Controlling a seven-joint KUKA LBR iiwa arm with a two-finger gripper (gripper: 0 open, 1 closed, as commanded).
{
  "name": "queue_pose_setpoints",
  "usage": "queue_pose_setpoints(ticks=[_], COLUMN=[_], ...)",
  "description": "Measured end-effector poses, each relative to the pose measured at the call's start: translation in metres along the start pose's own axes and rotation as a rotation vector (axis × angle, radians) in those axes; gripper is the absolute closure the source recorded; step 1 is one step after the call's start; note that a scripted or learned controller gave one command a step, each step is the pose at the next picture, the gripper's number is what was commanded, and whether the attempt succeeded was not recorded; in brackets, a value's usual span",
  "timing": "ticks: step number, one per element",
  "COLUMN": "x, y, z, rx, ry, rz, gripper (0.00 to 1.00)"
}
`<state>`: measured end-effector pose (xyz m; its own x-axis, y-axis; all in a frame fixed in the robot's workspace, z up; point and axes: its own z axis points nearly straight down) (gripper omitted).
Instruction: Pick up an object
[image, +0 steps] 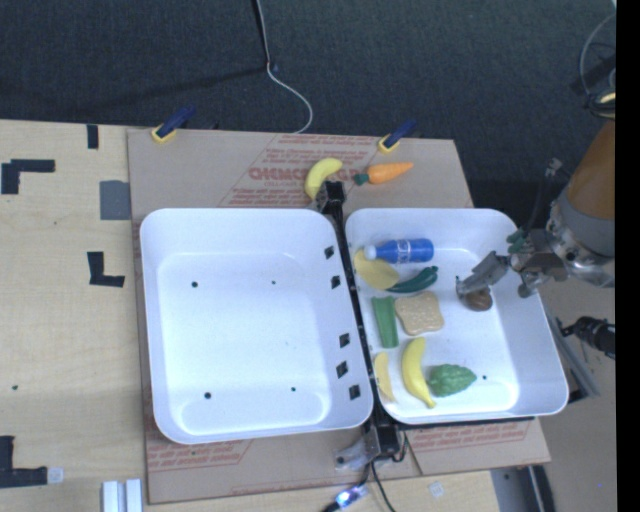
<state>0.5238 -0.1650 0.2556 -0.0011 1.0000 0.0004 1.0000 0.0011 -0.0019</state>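
My gripper (500, 284) hangs over the right side of the right bin (530, 345), reaching in from the right. Its two fingers stand apart, so it is open, with nothing between them. A small brown object (479, 299) lies on the bin floor right at the tip of the left finger (482, 272). Further left in this bin are a blue bottle (402, 250), a pale yellow piece (374, 273), a dark green pepper (415, 281), a green cucumber (385, 320) and a tan bread slice (419, 314). Near the front lie two bananas (415, 370) and a green leafy piece (452, 379).
The left bin (160, 300) sits beside the right one, and a black hinge strip (345, 300) runs between them. Behind the bins, on the cardboard, lie a banana (321, 176) and a carrot (386, 172). A white cable (285, 85) hangs at the back.
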Motion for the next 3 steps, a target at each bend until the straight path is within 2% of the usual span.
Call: queue_pose_setpoints(ticks=[1,2,3], x=[0.048,0.027,0.064], y=[0.046,0.046,0.12], z=[0.085,0.176,0.171], rx=[0.005,0.0,-0.006], ry=[0.002,-0.001,-0.001], rz=[-0.006,0.002,-0.006], gripper=[0.0,0.0,0.0])
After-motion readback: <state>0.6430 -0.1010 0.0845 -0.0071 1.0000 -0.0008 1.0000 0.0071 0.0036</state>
